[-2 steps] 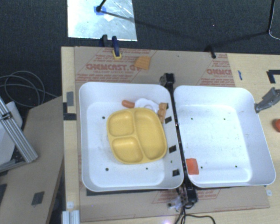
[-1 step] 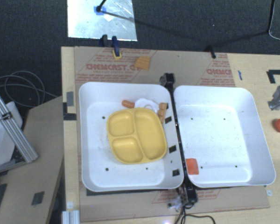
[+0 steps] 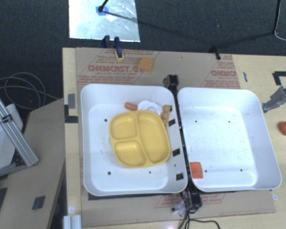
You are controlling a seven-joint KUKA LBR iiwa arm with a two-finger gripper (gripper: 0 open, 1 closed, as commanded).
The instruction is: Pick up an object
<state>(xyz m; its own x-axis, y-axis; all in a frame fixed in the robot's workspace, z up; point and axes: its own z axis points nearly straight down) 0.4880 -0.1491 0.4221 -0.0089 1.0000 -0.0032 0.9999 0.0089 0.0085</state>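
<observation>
The yellow tray (image 3: 139, 139) crowds the left bin (image 3: 93, 128); the right bin (image 3: 257, 128) lies open except an orange block (image 3: 196, 170).

Just the grey gripper (image 3: 276, 99) edges in, outside the right bin's (image 3: 229, 142) far right corner, angled towards it.

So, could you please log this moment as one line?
yellow three-compartment plastic plate: left white bin | small orange block: right white bin | pincer: beside bins

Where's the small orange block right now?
The small orange block sits in the right white bin, in its near-left corner beside the wall shared with the left bin.
</observation>
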